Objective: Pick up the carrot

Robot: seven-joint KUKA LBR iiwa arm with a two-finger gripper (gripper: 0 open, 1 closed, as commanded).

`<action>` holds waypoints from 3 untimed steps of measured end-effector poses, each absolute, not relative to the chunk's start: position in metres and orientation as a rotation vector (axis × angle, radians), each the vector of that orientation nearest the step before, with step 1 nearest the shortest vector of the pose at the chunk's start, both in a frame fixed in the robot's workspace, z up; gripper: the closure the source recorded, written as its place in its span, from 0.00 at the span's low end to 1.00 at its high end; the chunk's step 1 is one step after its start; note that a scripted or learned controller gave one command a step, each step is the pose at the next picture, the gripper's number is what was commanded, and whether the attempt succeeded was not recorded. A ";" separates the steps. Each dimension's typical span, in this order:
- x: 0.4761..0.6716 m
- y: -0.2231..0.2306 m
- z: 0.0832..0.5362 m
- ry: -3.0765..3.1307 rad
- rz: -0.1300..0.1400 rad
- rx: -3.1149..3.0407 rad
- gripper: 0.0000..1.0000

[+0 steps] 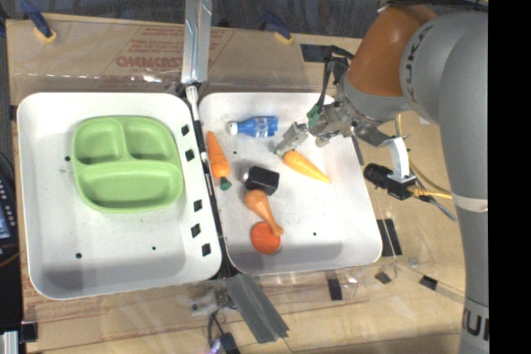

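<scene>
**Right bin: carrot pick, gripper poised over the bin's upper right**

Arm: grey KUKA iiwa with orange band, entering from the right and bent down over the right bin (353, 240).

Left bin (41, 203): holds a green divided plate (129, 162) with three compartments.

Right bin contents, largest first:
- Carrot (217, 159), orange with a small green stem end, lying lengthwise just beside the bin's left wall, tip up, stem down. This is the likeliest match for the task, though two other orange pieces compete.
- Orange pear-shaped vegetable (264, 224), narrow neck up, round bulb low in the bin; possibly a squash.
- Yellow-orange cone (305, 167), pointing lower right, just beside the gripper's reach.
- Blue-and-white bottle (254, 126), on its side near the top wall.
- Black block (261, 177), between carrot and cone, near the carrot.

Gripper (292, 138): low over the upper end of the cone; at this slant I cannot tell its state, nor whether it grips anything.

Handling note: the carrot sits well apart from the gripper, across the bin. A good pick likely needs a traverse left, a grasp across the carrot's narrow width at mid-body, and clearance from the wall and the black block.
</scene>
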State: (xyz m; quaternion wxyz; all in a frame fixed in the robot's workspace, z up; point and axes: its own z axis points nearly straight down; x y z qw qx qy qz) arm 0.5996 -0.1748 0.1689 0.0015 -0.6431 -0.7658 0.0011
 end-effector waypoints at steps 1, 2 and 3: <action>0.587 -0.209 0.092 -2.203 0.002 -2.238 0.00; 0.587 -0.209 0.102 -2.206 0.003 -2.233 1.00; 0.586 -0.135 0.209 -2.209 -0.003 -2.234 1.00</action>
